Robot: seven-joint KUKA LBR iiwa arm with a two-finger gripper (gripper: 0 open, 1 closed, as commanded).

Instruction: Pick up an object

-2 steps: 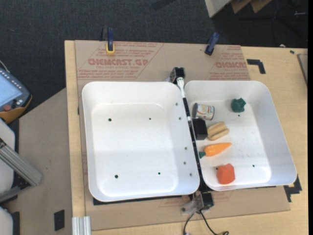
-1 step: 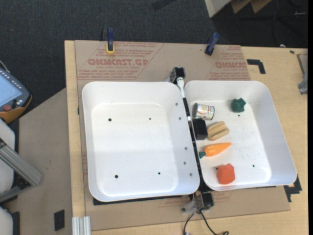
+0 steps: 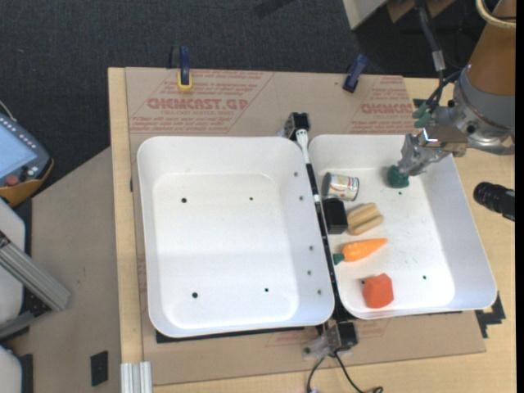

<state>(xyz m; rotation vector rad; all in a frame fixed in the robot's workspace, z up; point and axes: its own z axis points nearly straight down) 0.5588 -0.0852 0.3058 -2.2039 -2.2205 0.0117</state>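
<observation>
In the right bin (image 3: pixel 458 219), the gripper (image 3: pixel 407 165) touches a green object (image 3: pixel 398 177), grip unclear

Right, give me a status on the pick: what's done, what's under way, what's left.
Done: the grey arm's gripper has reached the right white bin and sits low over the small dark-green object near its back edge. In hand: nothing is visibly lifted; the green piece looks to be resting on the bin floor. Left: grasp and raise it. The orange carrot, red block, tan roll and silver can lie untouched.
</observation>
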